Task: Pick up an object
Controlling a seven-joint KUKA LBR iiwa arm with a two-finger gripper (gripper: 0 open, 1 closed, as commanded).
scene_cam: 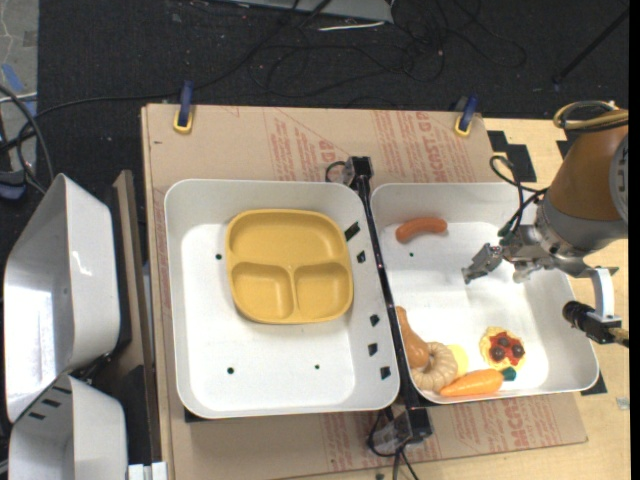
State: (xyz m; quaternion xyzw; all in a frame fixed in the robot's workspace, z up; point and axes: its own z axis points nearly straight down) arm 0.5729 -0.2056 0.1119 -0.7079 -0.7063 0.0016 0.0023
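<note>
Item: bench with two shallow white bins side by side, viewed from above at a slant.

Left bin (190, 298) — held a yellow divided plate (290, 266), lying flat near the bin's middle, with three compartments. Nothing lay on the plate.

Right bin (570, 338) — held the loose pieces, any of which would serve the task. An orange sausage (421, 229) lay alone toward the far side. Along the near edge sat a cluster: a tan croissant-like piece (434, 364) touching a brown piece (411, 338) that ran up along the dividing wall, a carrot (472, 382) lying lengthwise just in front of them, and a small pizza toy (502, 347) with dark toppings just beside the carrot's tip.

Gripper (484, 265) — reached in from the right, angled toward the bin's open middle, between the sausage and the near cluster and apart from both. Nothing was visible between its fingers; how far they stood apart could not be told at this size (the tips merged into one grey shape).

Assessment: no object was yet grasped. The sausage, standing clear of neighbours and walls, looked the easier target; the crowded pieces would likely jostle.
</note>
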